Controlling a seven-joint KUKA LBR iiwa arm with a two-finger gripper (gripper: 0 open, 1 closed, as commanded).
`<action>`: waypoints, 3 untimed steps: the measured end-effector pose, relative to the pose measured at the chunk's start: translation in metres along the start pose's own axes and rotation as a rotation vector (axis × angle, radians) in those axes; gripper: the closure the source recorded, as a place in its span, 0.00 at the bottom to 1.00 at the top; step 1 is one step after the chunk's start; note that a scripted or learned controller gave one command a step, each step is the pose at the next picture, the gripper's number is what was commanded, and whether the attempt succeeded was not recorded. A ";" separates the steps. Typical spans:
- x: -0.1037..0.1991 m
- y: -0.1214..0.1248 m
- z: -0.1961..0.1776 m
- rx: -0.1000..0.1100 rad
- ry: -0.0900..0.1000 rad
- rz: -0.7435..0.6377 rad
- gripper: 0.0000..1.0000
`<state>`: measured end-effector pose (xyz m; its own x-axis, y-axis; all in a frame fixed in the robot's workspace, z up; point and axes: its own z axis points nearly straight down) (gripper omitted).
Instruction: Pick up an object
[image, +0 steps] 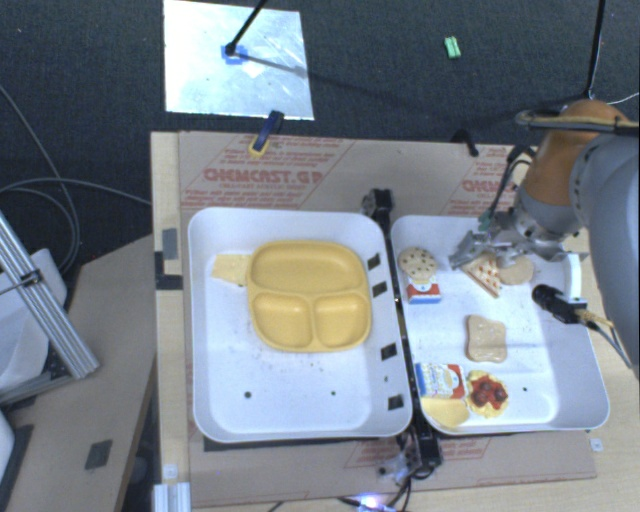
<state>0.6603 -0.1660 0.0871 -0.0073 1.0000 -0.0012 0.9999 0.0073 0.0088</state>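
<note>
My gripper (475, 250) hangs low over the far side of the right bin (572, 372), with the grey arm and its orange band behind it at the right. Directly beneath and touching its tip lies an orange cracker-like piece with red dots (489, 278), and a round tan biscuit (518, 271) sits beside that. The view does not show anything lifted. Further left in the same bin are a chocolate-chip cookie (416, 263) and a small red, white and blue item (424, 292). A bread slice (486, 339) lies mid-bin.
Near the right bin's front edge are a red-and-white packet (438, 379), a red berry cluster (487, 393) and a yellow wedge (447, 411). The left bin (200, 330) holds a yellow divided plate (306, 295) and a flat yellow slice (231, 268).
</note>
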 end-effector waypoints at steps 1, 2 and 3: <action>-0.042 0.000 -0.043 0.003 -0.001 0.007 0.00; -0.040 0.009 0.000 0.005 0.001 0.004 0.00; 0.005 -0.009 -0.022 0.007 0.000 0.001 0.00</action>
<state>0.6516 -0.1609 0.1086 -0.0064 1.0000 -0.0007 1.0000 0.0064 0.0017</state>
